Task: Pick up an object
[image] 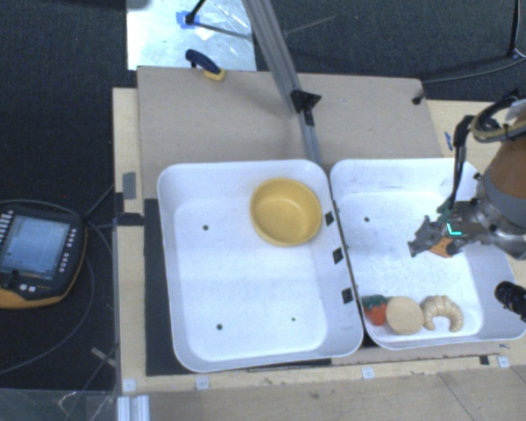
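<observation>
My gripper [431,242] hangs over the middle right of the right bin [394,187], reaching in from the right. A small orange object [442,247] shows between its dark fingers, which are shut on it. Along the right bin's front edge lie a small red and green item [374,309], a round beige piece [404,316] and a croissant-shaped piece [444,312]. A yellow bowl [286,210] sits at the back right of the left bin [210,323].
A grey pole [276,46] slants down to the back rim between the two bins. A teach pendant [31,254] lies on the floor at the left. A yellow and blue clamp [205,64] sits at the bench's back edge.
</observation>
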Robot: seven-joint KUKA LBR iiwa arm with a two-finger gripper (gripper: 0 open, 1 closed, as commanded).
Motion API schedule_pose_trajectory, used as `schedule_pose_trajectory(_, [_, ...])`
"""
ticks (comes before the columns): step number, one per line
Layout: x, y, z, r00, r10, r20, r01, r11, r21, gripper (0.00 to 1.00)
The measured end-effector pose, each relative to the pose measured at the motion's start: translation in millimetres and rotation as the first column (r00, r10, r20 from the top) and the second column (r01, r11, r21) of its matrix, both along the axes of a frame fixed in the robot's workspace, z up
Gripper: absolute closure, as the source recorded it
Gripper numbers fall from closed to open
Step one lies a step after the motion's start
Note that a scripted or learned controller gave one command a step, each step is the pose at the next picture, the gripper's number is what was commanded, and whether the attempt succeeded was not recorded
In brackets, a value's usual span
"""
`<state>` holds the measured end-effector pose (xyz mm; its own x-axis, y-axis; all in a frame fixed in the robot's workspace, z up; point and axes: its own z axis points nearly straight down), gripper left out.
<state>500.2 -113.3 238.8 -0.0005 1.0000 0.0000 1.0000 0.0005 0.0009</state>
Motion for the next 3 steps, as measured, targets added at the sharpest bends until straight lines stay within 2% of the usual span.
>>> schedule_pose_trajectory(1, [0,0,0,1.0,0.0,0.0,0.0,1.0,0.0,0.0])
schedule_pose_trajectory(3, [-7,-2,-123,1.0,-0.001,-0.006,0.001,1.0,0.001,0.0])
